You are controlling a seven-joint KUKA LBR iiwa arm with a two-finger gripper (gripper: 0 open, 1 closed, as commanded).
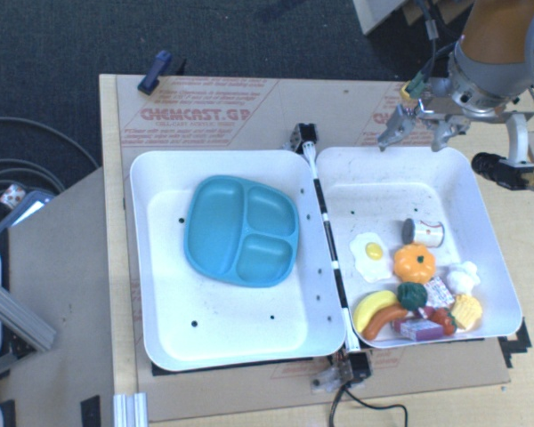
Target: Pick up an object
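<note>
I have the gripper [420, 133] hanging spread wide and holding nothing, over the far rim of the right bin [489, 212]. My targets lie below it, toward the near corner: a glossy orange pumpkin [414, 261], a flat fried egg [371, 249], a curved banana [372, 309] (smooth toy plastic, likely slippery). The pumpkin is nearest.

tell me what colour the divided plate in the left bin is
Light blue; the camera view shows the plate clearly.
</note>
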